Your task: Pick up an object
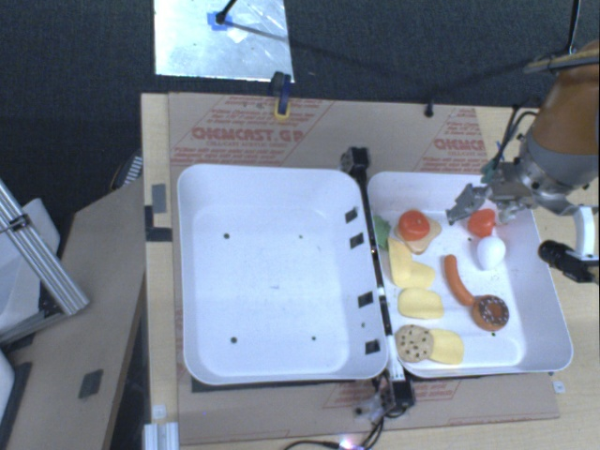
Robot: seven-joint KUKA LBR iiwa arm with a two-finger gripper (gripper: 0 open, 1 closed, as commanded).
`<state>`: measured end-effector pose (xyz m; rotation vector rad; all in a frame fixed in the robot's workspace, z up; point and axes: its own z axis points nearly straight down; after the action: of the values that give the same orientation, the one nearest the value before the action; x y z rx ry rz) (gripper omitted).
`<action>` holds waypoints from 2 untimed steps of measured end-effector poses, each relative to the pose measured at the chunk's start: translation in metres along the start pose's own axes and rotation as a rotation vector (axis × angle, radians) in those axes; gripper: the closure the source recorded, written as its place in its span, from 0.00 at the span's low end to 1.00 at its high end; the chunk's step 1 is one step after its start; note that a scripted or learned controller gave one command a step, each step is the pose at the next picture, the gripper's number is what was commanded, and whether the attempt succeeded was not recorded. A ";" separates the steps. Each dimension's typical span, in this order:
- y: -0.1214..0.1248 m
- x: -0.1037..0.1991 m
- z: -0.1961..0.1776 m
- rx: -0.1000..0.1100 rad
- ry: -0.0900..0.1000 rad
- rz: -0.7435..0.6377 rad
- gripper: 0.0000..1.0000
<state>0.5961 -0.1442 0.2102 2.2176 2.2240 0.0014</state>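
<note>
The right white bin (548, 331) holds toy food. A small red tomato (482, 222) lies near its far right, with a white egg (490, 252) just in front of it. My gripper (484, 210) hovers over the small tomato, its jaws spread to either side and nothing held between them. Further left, a bigger red tomato (413, 224) rests on a beige slice. An orange sausage (457, 280), a chocolate donut (489, 312), a chip cookie (412, 343) and several yellow pieces (419, 303) fill the front of the bin.
The left white bin (202, 190) sits beside the right one, with black clips (356, 240) along the shared edge. A green piece (382, 231) lies against the right bin's left wall. A black part of the arm (567, 259) overhangs the right rim.
</note>
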 end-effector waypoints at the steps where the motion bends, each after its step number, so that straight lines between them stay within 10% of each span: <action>1: -0.038 0.059 0.070 0.008 0.004 -0.005 0.00; 2: -0.055 0.048 0.128 0.004 0.001 0.002 0.00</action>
<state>0.5415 -0.0968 0.0822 2.2226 2.2246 -0.0020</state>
